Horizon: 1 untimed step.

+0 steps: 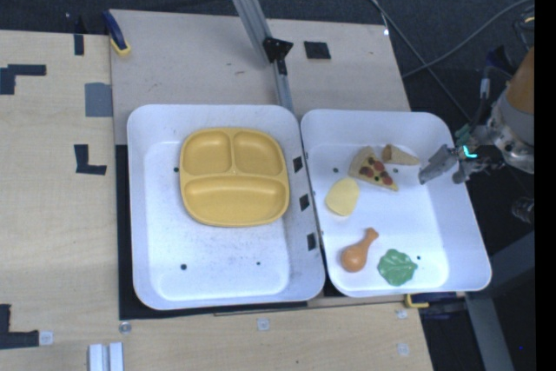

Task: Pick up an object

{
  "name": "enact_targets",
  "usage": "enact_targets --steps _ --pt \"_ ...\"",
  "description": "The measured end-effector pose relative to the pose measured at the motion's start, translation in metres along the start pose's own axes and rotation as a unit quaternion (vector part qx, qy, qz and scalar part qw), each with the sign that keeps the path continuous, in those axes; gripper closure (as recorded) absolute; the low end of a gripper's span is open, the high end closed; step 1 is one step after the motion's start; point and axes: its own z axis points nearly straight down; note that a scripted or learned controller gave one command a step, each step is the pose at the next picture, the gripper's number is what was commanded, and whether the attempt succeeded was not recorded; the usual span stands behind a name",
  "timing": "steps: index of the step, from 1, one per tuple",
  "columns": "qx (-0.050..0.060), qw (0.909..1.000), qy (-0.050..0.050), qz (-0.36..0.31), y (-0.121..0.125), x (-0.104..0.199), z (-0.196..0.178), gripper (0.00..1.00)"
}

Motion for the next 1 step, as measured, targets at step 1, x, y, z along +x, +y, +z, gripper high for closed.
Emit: enact_targets --steps 1 --pt "-0.002 1.0 -0.001 0.0 0.001 -0.0001 -0.0016 0.0"
